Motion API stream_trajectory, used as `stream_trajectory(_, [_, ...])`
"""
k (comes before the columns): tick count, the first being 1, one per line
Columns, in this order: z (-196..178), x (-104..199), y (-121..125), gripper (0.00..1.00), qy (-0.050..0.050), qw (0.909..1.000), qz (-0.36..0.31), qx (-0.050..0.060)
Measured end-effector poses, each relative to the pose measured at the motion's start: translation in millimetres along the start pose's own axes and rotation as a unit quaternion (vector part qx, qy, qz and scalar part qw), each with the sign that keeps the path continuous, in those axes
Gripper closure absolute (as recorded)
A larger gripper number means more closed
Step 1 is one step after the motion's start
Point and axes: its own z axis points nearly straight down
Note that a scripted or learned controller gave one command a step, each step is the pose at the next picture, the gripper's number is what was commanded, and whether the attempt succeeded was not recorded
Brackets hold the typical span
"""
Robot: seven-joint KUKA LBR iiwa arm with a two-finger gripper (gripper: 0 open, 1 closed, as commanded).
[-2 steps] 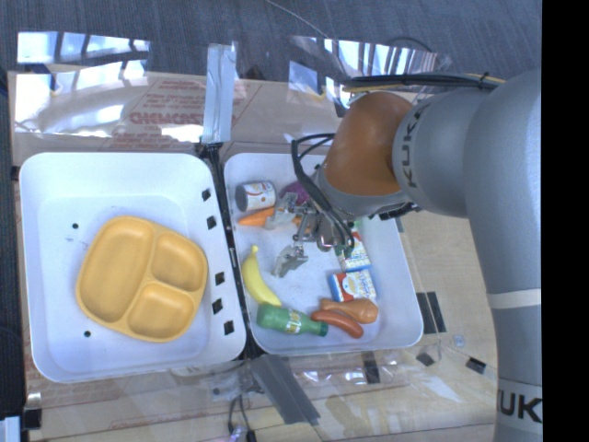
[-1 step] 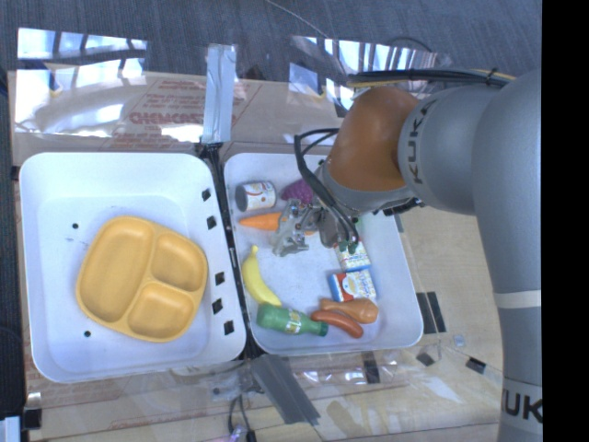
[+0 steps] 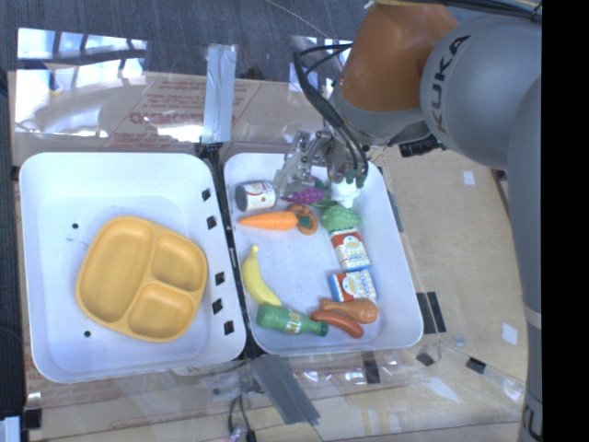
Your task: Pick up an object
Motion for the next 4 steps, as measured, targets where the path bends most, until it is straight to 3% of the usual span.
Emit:
stream_trajectory(1, [85.5,71.2,-35.4,1.0,0.01,0.9963,-0.085,0.0])
stream_trajectory(2, [54.7,31.6,-24.3,1.0,0.006,0.9998,-0.019,0.001])
stream_trajectory(3, [7.5,4.0,12.6,1.0,0.005,1.0,-0.005,0.0])
stream_trajectory(4, [73.0,59.8,-50.2,1.0,0.009,0.9952,0.097,0.002])
